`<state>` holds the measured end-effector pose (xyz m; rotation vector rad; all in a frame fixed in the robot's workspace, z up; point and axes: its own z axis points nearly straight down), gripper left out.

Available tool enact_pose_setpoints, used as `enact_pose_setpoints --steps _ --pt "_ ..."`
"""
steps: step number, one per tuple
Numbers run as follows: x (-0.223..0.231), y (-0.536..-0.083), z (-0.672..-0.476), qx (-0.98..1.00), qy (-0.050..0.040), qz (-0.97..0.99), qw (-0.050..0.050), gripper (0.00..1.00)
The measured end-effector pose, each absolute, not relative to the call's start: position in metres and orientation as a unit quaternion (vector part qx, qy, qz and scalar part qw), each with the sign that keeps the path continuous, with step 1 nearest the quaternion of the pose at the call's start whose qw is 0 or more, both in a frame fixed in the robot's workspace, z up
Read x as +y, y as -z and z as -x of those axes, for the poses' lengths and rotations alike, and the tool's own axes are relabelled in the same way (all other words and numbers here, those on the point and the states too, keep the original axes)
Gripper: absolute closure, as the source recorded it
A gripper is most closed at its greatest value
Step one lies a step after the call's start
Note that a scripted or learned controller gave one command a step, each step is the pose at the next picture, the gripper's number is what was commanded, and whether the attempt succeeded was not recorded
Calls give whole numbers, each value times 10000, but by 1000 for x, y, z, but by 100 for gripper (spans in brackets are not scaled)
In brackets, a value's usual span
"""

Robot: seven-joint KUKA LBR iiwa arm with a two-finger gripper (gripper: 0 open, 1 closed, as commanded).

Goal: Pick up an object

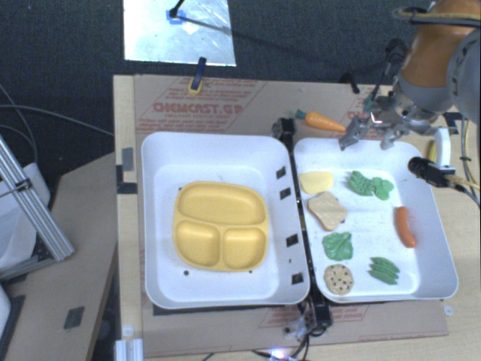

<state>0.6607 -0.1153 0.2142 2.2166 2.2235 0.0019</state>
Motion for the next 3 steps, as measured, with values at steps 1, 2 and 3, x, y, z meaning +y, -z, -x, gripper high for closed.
enact_pose_setpoints --steps 1,2,3 --pt "-134 -154 -583 7062 24 -7080 -34 0" --pt "-196 -93 -593 7059 5 -7083 2 0" --pt "-120 -84 -555 7093 1 -7049 -18 0"
